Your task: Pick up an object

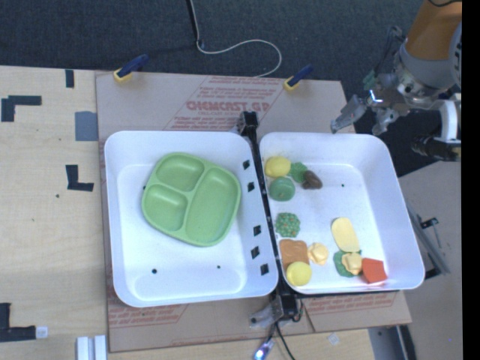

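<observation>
Gripper (361, 117) hangs above the counter just past the far right corner of the right bin (390, 201), fingers spread apart, nothing between them. Orange band of the arm (435, 21) shows at the top right.

Right bin holds the small objects, all well apart from the gripper. Along its left wall: yellow ball (277, 166), green round piece (282, 190), green knobbly piece (287, 223), orange block (292, 250), second yellow ball (298, 274). Near the first ball, a dark brown piece (311, 179). Toward the near right: pale yellow oval (345, 234), red block (374, 270).

Left bin (124, 223) holds a green divided plate (191, 198), lying flat, set at a slant.
</observation>
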{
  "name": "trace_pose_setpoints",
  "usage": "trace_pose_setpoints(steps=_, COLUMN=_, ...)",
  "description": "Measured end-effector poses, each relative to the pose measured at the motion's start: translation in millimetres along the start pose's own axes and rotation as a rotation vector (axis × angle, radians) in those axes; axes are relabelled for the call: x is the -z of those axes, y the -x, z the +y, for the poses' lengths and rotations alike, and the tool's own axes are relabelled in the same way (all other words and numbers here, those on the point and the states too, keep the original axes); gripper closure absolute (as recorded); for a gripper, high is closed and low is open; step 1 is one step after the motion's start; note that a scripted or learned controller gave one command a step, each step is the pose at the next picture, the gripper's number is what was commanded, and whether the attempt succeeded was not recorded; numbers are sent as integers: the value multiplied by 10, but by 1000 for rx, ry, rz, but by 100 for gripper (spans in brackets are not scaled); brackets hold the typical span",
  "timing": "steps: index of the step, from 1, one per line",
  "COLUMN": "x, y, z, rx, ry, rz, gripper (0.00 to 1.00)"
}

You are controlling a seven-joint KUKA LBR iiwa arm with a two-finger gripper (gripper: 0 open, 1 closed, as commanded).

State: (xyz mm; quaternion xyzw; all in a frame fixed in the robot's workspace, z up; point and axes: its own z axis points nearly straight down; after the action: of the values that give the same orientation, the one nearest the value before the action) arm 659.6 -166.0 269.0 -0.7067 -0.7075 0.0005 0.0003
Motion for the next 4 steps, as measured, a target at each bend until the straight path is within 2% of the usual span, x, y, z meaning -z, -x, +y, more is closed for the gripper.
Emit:
trace_pose_setpoints(steps=1, x=2255, y=-166, z=-179, rx=2, ry=20, rz=-5, gripper=0)
trace_pose_setpoints(steps=2, x=2238, y=-162, z=-175, rx=0, ry=1, rz=-3, gripper=100)
trace_pose_setpoints(steps=3, x=1056, y=-537, z=-636, rx=1, ry=-14, rz=4, gripper=100)
trace_pose_setpoints(steps=4, x=2288, y=-894, z=-412, rx=5, ry=15, rz=-1, gripper=100)
